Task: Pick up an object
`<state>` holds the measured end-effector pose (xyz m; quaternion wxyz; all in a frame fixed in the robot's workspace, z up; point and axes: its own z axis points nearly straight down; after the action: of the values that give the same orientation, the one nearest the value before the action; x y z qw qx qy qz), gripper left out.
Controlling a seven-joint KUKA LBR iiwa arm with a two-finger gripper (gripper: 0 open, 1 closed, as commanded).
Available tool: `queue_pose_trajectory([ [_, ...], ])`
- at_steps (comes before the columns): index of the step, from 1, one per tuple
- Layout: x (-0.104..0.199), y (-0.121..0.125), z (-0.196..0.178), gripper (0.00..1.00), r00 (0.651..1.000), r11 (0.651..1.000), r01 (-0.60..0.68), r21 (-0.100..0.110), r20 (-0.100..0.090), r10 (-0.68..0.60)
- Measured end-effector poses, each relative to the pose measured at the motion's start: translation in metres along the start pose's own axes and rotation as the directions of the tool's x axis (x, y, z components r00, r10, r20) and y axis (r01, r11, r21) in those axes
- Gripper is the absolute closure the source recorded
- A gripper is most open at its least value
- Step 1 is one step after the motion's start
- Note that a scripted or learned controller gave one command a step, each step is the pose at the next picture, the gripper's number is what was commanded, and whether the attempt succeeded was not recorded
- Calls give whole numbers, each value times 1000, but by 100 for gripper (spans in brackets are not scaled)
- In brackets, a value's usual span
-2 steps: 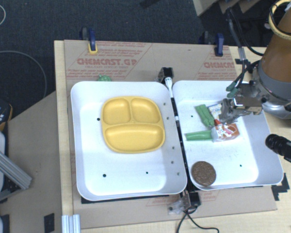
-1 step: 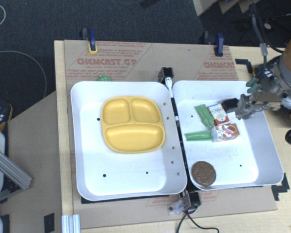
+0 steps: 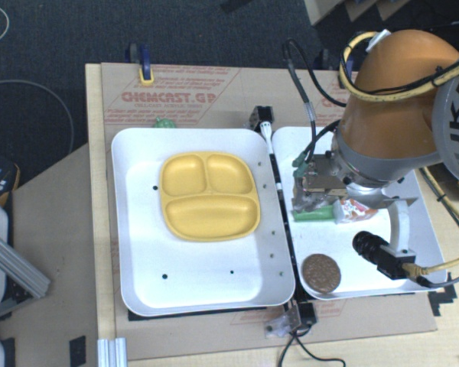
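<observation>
1. Gripper: lowered into the right bin, near that bin's left wall and about midway along it. Whether it is released or clenched cannot be told; its own body and the wrist above it hide the tip from this camera. Nothing is seen held.

2. Nearest item: a green stick-shaped object, lying flat on the bin floor just below the gripper in the picture. It is either touching the tip or just beside it; contact cannot be confirmed. A white and red packet lies against the green object's right end, partly under the wrist.

3. Assessment: the gripper's low, vertical posture directly over these two items is consistent with a grasp attempt on one of them, most probably the green object. With the two lying together, the gripper may close on both or push one aside.

4. Further out: a brown round disc rests alone near the front edge of the same bin, apart from the gripper.

5. Left bin: holds a yellow divided plate, upright and central, well apart from the arm.

6. Both bins sit side by side on the table.
</observation>
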<state>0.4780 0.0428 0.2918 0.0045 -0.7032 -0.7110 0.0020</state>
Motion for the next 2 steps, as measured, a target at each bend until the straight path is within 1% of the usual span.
queue_pose_trajectory([
  [1, 63, 3, -61, 100, 1000, 1000, -3, -16, 0, 3],
  [2, 60, 3, -68, 100, 1000, 1000, -10, -13, 3, 10],
])
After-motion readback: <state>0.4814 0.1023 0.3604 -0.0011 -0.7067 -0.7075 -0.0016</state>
